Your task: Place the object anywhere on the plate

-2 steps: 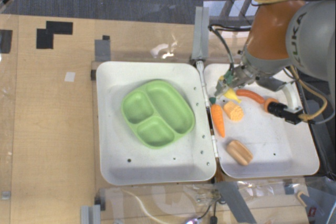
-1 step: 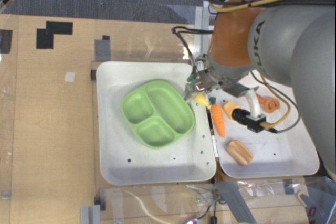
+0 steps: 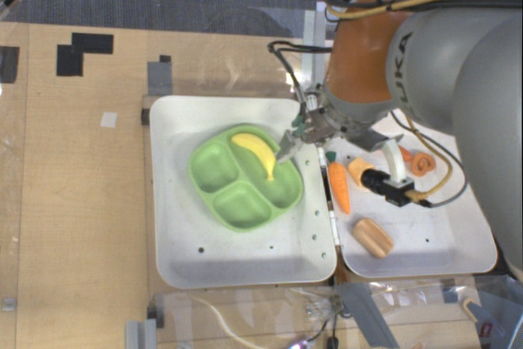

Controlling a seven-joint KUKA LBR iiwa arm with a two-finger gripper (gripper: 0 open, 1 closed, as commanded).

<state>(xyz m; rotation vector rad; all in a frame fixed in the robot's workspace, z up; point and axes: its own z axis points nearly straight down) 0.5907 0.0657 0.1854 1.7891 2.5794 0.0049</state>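
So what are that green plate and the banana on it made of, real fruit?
The plate looks like moulded plastic: even lime green, smooth, soft sheen, three compartments. The banana seems a plastic toy too: flat uniform yellow, no spots or bruising, though the view can't rule out real fruit.

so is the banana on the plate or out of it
On it: the banana lies inside the green plate, in its upper right compartment.

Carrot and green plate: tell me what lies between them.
In the camera view, between the carrot and the green plate lie the two white bins' adjoining rims, with bare bin floor either side.
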